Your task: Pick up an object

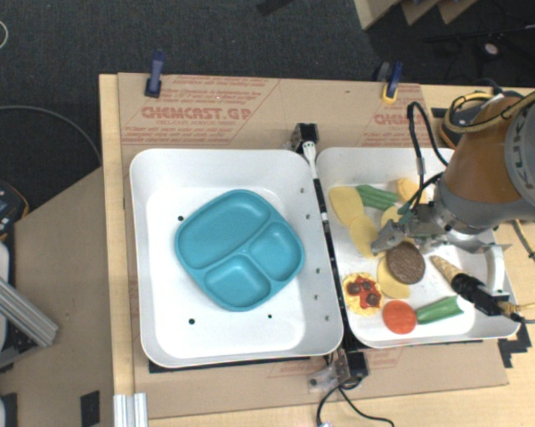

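The right bin (427, 334) holds several toy foods. My gripper (408, 235) hangs low over the middle of this bin, on the grey arm with the orange band (485, 163) that comes in from the right. Just below the gripper lies a brown round disc (405, 263), partly on a pale yellow piece (390, 285). Left of the gripper lie two yellow pieces (344, 205) (363, 235) and a green one (376, 197). Along the front lie a pizza slice (363, 292), a red tomato (399, 317) and a green pepper (438, 310).
The left bin (151, 238) holds a blue divided plate (239, 249). A black bar (319, 212) runs between the two bins. A black cable (417, 140) loops from the arm over the back of the right bin. Blue clamps (154, 74) (391, 80) grip the far edge of the board.
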Motion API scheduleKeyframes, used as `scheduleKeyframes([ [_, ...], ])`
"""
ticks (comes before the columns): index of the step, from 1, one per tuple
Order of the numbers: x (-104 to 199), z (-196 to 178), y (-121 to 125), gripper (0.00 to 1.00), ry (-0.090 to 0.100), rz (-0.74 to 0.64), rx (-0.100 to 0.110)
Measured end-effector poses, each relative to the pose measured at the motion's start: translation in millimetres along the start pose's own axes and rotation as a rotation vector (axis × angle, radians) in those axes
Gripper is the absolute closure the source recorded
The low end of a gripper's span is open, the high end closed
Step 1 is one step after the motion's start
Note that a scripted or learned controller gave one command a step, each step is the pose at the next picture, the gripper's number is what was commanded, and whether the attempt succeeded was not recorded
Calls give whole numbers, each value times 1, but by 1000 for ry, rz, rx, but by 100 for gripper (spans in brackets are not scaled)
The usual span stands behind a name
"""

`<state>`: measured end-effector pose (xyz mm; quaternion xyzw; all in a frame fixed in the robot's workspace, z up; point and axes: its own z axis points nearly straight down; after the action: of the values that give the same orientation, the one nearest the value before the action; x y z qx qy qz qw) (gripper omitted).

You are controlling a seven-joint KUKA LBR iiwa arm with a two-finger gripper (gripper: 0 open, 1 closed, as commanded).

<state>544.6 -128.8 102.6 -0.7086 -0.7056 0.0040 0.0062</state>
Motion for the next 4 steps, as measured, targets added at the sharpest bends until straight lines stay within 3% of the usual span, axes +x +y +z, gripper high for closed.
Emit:
scheduleKeyframes([
  [1,1,-16,6,100,-4,-3,-17],
  [2,1,-16,6,0,-3,-3,-15],
  [3,1,-26,6,100,-4,-2,-18],
  [4,1,-26,6,0,-4,-2,-17],
])
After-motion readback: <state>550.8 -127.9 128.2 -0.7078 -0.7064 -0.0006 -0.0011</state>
